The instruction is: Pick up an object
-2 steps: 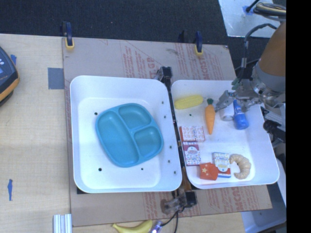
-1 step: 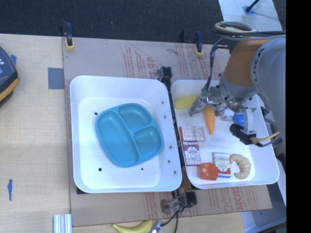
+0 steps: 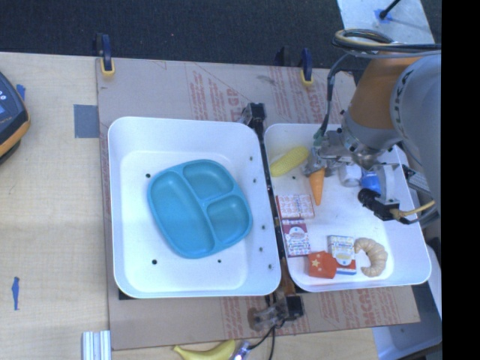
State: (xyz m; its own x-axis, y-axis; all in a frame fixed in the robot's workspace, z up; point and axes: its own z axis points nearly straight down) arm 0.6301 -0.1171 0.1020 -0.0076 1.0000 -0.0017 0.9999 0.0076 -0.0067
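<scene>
The right bin (image 3: 339, 214) holds several small items. A yellow banana-shaped toy (image 3: 289, 160) lies at its back left, with an orange carrot (image 3: 316, 188) just right of it. Toward the front are small printed boxes (image 3: 295, 205) (image 3: 297, 239) (image 3: 341, 247), a red block (image 3: 322, 265) and a tan croissant-shaped toy (image 3: 373, 256). My gripper (image 3: 321, 163) hangs low over the bin's back, right at the carrot's upper end and beside the yellow toy. The wrist hides whether anything is gripped.
The left bin (image 3: 114, 201) carries a blue divided plate (image 3: 199, 207). The grey arm with its orange band (image 3: 375, 96) covers the right bin's back right corner. A dark device (image 3: 9, 118) sits at the bench's left edge. A yellow banana (image 3: 204, 349) lies below the bins.
</scene>
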